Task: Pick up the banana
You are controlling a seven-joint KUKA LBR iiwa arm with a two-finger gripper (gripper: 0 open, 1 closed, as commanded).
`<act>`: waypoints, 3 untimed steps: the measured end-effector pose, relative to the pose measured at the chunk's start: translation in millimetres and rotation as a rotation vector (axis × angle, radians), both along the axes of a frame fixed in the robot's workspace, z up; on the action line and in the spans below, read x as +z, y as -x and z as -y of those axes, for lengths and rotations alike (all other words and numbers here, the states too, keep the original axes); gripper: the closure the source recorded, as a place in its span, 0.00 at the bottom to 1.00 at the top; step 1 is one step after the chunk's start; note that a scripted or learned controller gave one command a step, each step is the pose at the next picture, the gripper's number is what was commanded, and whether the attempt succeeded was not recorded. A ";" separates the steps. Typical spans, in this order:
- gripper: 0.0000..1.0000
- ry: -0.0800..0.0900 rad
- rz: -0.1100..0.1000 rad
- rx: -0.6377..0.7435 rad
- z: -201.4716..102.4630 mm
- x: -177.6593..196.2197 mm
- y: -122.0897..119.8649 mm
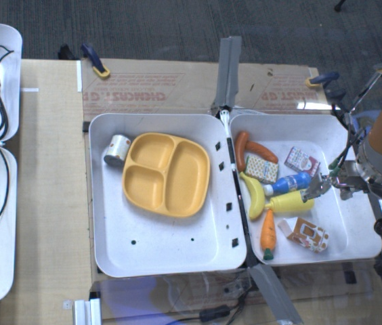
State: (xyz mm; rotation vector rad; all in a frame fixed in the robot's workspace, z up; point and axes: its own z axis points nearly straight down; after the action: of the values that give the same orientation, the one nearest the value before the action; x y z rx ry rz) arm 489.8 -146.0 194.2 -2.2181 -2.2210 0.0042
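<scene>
The yellow banana (252,198) lies curved along the left wall of the right bin (357,246), just below a speckled cracker packet (262,169). My gripper (315,188) hangs low over the middle right of that bin, well to the right of the banana. It sits at the right ends of a blue bottle (290,183) and a yellow bottle (290,204), both of which lie between it and the banana. Nothing is visibly held.
A carrot (267,232) and a brown-and-white box (309,235) lie at the right bin's front. Two sausages (244,150) and a red-and-white carton (302,161) lie at its back. The left bin (150,252) holds a yellow divided plate (166,175) and a tin can (116,149).
</scene>
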 end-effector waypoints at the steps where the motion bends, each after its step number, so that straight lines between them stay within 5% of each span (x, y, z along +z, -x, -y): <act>1: 0.00 0.000 0.002 0.039 -21.8 -93.3 -12.8; 2: 0.00 0.000 0.004 0.284 -6.2 -89.2 -33.7; 3: 1.00 0.000 0.003 0.280 -4.9 -80.5 -33.7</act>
State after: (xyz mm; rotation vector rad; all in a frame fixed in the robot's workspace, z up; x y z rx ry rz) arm 523.5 -141.1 113.7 -1.8881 -2.5112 0.0018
